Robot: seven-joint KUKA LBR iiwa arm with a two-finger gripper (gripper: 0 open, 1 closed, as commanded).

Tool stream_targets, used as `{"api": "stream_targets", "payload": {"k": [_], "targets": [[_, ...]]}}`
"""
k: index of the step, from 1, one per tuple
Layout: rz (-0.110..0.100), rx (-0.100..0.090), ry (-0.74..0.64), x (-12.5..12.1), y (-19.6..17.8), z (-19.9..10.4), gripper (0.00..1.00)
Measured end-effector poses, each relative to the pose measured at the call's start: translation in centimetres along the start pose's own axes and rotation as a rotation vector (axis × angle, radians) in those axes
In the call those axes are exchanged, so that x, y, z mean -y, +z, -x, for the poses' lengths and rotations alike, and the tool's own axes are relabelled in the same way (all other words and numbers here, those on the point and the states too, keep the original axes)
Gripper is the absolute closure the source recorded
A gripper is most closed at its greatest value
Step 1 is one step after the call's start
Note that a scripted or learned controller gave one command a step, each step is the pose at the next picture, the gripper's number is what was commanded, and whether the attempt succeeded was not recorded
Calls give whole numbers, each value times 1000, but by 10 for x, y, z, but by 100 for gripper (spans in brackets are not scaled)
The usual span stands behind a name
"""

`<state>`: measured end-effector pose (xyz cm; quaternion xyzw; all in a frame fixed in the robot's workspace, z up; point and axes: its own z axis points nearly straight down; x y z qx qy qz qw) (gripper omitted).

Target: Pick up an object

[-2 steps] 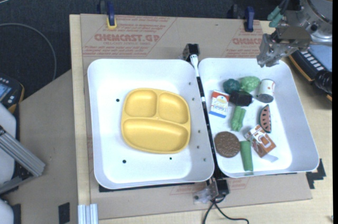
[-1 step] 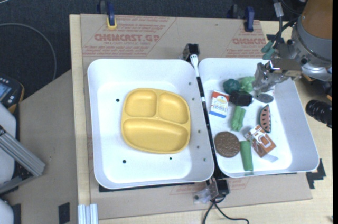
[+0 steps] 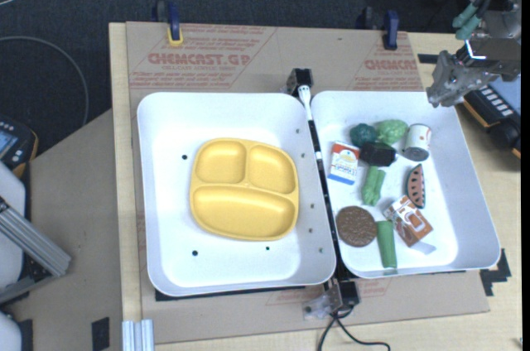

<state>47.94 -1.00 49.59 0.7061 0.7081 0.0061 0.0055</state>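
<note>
Nearest to us, a black wire [image 3: 341, 323] curls off the front edge of the brown board [image 3: 132, 175]. On the board sit two white bins side by side.

We see a yellow plate [image 3: 244, 189] with three parts in the middle of the left bin [image 3: 161, 175]. It lies flat.

All the small things to pick up are in the right bin [image 3: 472, 200]. At 6 o'clock in that bin a green stick [image 3: 387, 244] lies close to the front wall. Just beside it, at 7 o'clock, is a round brown cookie [image 3: 357, 226]. An orange and white packet [image 3: 410, 223] touches the stick on its other side. A bit farther back a watermelon slice [image 3: 416, 186] lies at 3 o'clock, and a green pickle [image 3: 373, 185] lies near the middle. A small white, red and blue box [image 3: 344, 162] stands at 9 o'clock, by the left wall. A black block [image 3: 377, 153] is just beside it. Behind these, at 12 o'clock, a dark green lump [image 3: 362, 133], a light green lump [image 3: 392, 128] and a white can [image 3: 416, 141] sit in a row.

The gripper [image 3: 447, 84] hangs over the far right corner of the right bin, at 1 o'clock, well apart from the things. We see nothing in it. We cannot tell if it is wide or narrow.

Two blue clamps [image 3: 173, 14] hold the far edge of the board.
</note>
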Motion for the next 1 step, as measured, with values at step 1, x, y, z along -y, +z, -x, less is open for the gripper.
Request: {"api": "stream_targets", "payload": {"k": [1], "targets": [[-25,1,7,2,73,29,100]]}}
